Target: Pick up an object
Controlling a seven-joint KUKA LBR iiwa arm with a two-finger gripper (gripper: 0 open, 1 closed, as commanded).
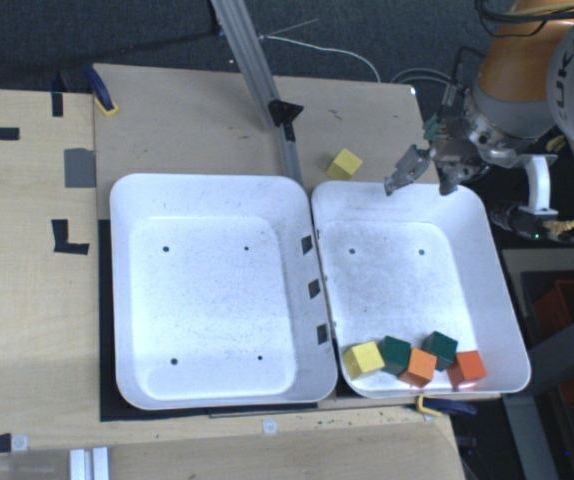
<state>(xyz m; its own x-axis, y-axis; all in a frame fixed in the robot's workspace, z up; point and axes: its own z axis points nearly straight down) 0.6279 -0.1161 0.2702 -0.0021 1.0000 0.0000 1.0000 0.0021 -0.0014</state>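
Blocks cluster along the near edge of the right bin (487, 258), well apart from the pincer (422, 176): a yellow block (364, 357), two green blocks (396, 351), an orange block (420, 366) and a red block (468, 366). Poised over the bin's far rim, the pincer has its fingers apart and nothing between them. Another yellow cube (345, 163) lies on the surface just beside it. Approach looks like the step in hand; next it must descend over one block and close.

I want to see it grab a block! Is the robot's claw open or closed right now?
Gripper: open, holding nothing, above the far rim of the right bin.
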